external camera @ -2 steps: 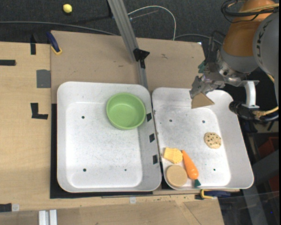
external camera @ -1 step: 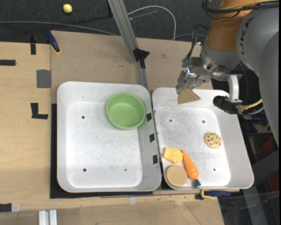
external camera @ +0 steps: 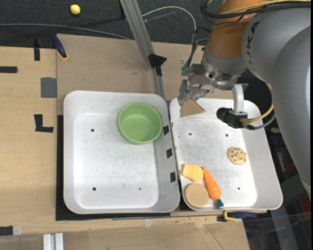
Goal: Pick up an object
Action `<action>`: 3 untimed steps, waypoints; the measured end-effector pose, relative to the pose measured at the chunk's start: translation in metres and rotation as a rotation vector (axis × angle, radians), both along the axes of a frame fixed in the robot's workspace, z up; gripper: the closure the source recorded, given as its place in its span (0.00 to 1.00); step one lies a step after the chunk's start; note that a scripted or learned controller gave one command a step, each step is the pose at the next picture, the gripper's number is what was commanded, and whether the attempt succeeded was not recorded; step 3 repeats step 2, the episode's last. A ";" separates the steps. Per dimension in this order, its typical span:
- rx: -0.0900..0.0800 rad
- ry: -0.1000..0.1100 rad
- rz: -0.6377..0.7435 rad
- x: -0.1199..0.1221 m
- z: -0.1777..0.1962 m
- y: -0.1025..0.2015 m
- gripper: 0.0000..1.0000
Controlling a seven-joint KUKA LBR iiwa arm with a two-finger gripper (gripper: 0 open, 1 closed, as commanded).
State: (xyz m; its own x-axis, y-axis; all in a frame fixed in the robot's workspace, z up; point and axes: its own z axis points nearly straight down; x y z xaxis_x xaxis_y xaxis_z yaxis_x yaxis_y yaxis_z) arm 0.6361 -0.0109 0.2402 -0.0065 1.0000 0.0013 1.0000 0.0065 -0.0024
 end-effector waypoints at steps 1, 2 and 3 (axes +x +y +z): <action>0.000 0.000 0.000 0.010 -0.015 0.056 1.00; 0.000 -0.001 0.000 0.023 -0.024 0.112 1.00; 0.000 -0.001 0.000 0.023 -0.024 0.112 1.00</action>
